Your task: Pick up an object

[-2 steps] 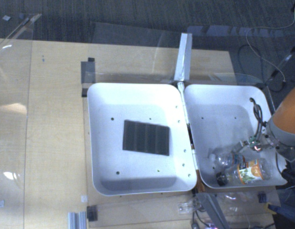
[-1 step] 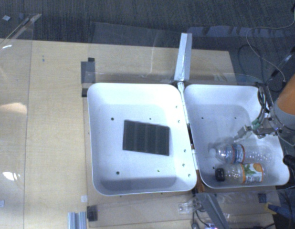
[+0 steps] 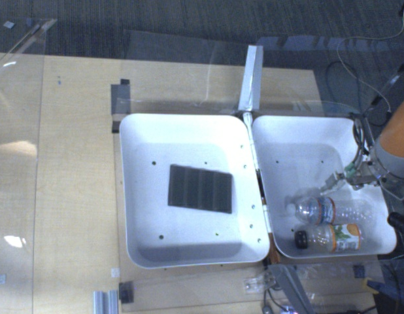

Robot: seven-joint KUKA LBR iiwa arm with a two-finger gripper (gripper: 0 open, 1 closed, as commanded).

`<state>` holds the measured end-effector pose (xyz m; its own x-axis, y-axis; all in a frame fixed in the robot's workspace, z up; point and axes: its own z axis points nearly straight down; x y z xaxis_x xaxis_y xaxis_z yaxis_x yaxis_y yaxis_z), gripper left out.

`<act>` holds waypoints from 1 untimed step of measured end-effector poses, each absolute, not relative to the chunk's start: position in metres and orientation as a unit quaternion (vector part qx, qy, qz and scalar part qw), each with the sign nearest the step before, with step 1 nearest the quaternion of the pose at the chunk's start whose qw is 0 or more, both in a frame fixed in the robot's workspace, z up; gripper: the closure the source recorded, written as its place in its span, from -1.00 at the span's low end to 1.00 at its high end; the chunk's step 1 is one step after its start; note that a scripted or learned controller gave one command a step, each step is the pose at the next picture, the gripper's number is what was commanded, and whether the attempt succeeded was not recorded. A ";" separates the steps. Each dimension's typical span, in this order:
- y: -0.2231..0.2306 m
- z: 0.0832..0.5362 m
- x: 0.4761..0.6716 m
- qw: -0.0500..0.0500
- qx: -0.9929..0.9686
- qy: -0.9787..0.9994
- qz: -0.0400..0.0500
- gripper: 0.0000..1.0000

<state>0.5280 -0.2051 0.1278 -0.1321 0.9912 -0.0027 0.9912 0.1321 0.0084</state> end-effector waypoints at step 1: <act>-0.167 0.090 0.495 0.008 0.547 0.837 0.003 -1.00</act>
<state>0.4948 -0.1670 0.0900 -0.4013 0.9159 -0.0092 0.9158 0.4014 0.0143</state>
